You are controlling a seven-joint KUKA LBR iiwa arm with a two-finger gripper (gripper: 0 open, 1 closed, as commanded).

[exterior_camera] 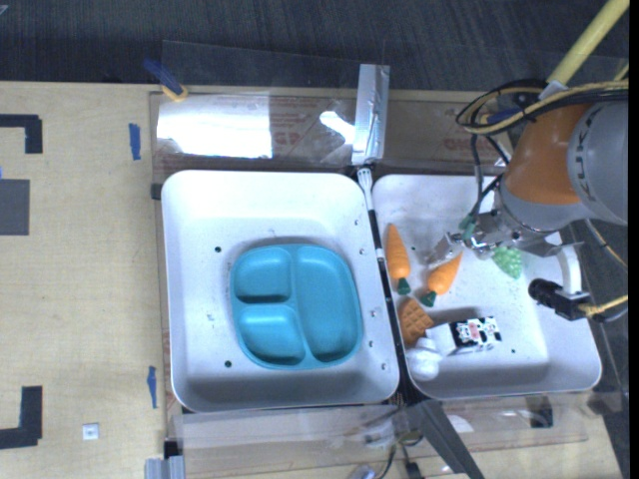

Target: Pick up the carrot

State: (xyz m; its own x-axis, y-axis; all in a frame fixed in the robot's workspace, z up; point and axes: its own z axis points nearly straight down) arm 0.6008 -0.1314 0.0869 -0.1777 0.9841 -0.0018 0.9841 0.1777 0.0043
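Two carrots lie in the right bin (569, 352). One carrot (397, 255) rests along the bin's left wall with its green end pointing toward the front. A second, smaller carrot (445, 273) lies tilted a little to its right. My gripper (445, 248) hangs low over the bin, right above the upper end of the smaller carrot, and reaches in from the right. The grey arm with its orange band (544, 163) rises behind it. Nothing is visibly held.
The right bin also holds a green item (509, 261) under the wrist, an orange waffle-textured piece (413, 317), a white object (425, 363) and a black-and-white item (473, 334). A blue divided plate (296, 301) sits in the left bin (190, 228).
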